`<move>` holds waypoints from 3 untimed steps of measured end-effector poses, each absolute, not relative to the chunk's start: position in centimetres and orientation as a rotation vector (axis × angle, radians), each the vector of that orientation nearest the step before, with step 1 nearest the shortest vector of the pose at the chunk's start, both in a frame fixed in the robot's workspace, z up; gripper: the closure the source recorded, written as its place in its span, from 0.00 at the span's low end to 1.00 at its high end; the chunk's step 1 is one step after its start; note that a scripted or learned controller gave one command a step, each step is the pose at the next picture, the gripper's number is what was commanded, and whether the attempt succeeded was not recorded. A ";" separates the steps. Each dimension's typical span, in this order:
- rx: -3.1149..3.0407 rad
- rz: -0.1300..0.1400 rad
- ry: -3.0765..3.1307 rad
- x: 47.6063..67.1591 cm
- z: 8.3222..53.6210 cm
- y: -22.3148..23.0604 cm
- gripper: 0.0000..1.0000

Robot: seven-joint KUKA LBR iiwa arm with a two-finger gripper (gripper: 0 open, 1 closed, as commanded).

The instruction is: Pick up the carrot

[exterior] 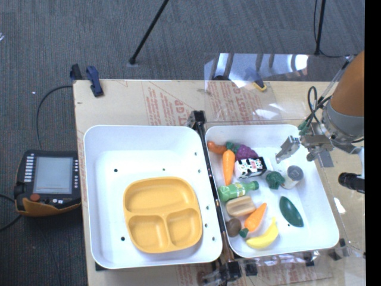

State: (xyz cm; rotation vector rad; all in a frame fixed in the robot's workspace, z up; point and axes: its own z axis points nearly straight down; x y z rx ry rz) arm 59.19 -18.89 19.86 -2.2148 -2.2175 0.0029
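Since the slim orange plastic carrot (228, 166) lies along the left wall of the right-hand shallow white bin (329, 219), we judge it light, stiff and slippery, best pinched across its thicker middle; our two-finger gripper (302, 151) hovers well apart, spread wide, holding nothing.

I see dark grey carpet floor (89, 22), tripod legs (152, 25) at top, cardboard-covered bench (149, 100), blue clamp (93, 80) on its corner, teach pendant (50, 180) on floor at left.
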 end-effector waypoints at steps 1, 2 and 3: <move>-2.119 0.013 -2.289 52.8 10.2 -12.6 0.00; -2.377 -0.012 -2.061 48.0 9.0 -11.9 0.00; -2.377 -0.014 -2.043 48.1 9.7 -11.9 1.00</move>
